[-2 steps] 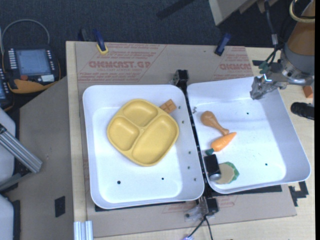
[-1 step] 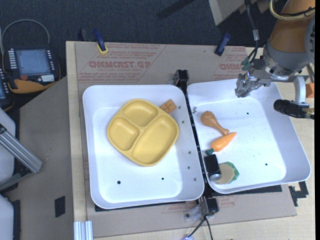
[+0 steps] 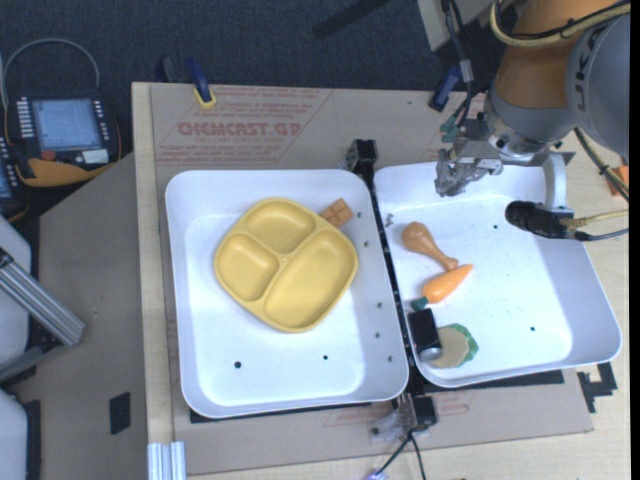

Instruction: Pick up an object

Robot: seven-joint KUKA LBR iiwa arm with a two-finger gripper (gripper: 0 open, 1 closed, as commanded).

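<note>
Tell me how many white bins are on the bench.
2. The left bin holds a yellow divided plate; the right bin holds a drumstick toy and a carrot, with the gripper above its far edge.

— What lies in the right bin (image 3: 560,298)?
— A tan toy drumstick (image 3: 428,245) at its left side, slanting; just nearer, an orange toy carrot (image 3: 446,284); at the near-left corner a green-rimmed round piece (image 3: 457,345).
— And the left bin (image 3: 200,298)?
— A yellow three-compartment plate (image 3: 286,264), a small brown block (image 3: 337,212) at its far edge.
</note>
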